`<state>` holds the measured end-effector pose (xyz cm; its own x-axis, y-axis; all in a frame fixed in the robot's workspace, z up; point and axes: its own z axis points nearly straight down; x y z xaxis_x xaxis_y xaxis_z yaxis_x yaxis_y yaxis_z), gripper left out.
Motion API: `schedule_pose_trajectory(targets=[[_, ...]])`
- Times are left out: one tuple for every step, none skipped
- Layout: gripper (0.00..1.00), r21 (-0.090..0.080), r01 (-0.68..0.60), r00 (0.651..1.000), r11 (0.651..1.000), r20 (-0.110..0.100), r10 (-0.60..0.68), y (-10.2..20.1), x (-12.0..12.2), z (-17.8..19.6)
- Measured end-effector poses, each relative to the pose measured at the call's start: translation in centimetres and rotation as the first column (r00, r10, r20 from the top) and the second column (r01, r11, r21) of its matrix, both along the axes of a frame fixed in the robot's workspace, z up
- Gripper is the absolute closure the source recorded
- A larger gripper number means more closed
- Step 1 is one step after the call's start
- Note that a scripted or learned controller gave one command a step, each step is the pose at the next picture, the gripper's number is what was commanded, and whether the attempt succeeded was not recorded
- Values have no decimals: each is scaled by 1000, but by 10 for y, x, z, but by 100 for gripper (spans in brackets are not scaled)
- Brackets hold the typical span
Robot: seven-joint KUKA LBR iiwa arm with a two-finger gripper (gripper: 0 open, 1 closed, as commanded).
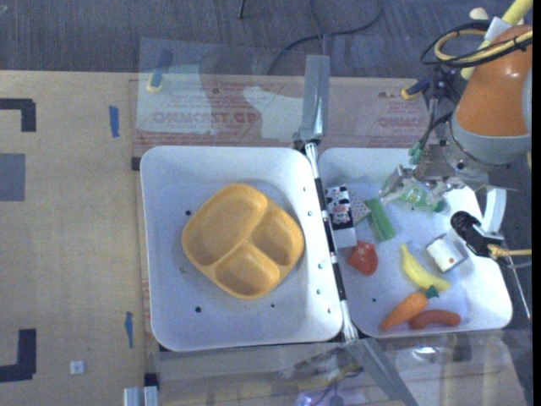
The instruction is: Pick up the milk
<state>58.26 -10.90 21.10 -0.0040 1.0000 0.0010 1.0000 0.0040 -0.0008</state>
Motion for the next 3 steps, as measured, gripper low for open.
schedule_pose_trajectory(targets=[[0, -1, -100, 995, 995, 4, 100, 16, -43, -115], [0, -2, -2, 1000, 1000, 3, 2, -27, 3, 10], [0, -2, -65, 998, 998, 4, 65, -13, 19, -113]])
